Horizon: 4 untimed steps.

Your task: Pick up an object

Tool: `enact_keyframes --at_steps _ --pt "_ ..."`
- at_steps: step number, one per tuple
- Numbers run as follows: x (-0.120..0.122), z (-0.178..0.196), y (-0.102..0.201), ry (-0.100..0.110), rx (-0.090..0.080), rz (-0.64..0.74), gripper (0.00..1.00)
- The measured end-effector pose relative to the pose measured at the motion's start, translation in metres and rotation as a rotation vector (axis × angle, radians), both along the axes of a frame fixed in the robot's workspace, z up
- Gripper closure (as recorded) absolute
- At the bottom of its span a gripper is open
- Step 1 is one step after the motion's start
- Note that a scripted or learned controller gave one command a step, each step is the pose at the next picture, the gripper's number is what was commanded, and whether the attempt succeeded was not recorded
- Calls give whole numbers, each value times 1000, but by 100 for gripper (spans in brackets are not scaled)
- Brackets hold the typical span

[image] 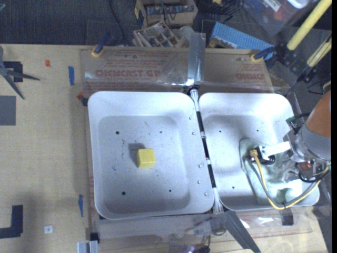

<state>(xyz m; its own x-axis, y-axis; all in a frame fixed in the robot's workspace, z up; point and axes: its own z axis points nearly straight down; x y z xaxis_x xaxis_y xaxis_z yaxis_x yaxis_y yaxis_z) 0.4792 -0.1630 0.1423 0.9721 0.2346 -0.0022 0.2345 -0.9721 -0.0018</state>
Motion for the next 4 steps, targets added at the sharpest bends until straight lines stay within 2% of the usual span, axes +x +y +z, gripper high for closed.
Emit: enact_keyframes --at_steps 1,2,3,4 --pt "1 70 27 0 -1 56 100" --pt "36 161 0 -2 -1 24 100" --pt "25 -51 3 -14 -2 297 100" --pt "24 -3 8 0 0 -34 100"
